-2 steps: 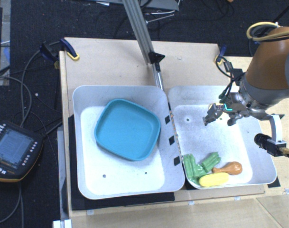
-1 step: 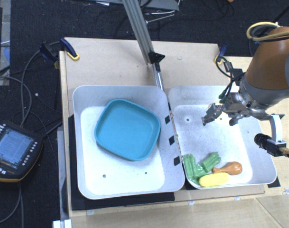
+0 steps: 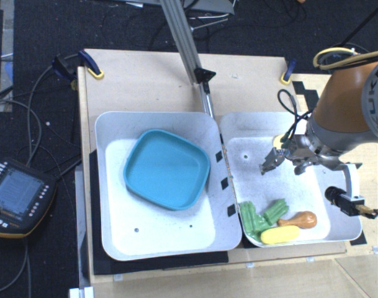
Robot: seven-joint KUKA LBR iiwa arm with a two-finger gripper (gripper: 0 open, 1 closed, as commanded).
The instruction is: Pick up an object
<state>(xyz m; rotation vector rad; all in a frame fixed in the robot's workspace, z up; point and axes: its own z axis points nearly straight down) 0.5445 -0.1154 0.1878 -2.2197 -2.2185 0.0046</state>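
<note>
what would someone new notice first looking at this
The big blue plate lying in the left bin stands out most. Next, the grey and orange arm hangs over the right bin, where green, yellow and brown toy foods cluster at the near edge.

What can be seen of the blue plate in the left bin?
The blue plate is a squarish dish with rounded corners and a raised rim, looking like smooth plastic, plain turquoise all over. It lies right way up in the left bin, turned at a slant to the bin's walls, toward the bin's far side. Nothing lies on it. The claw is apart from it, over the right bin.
</note>
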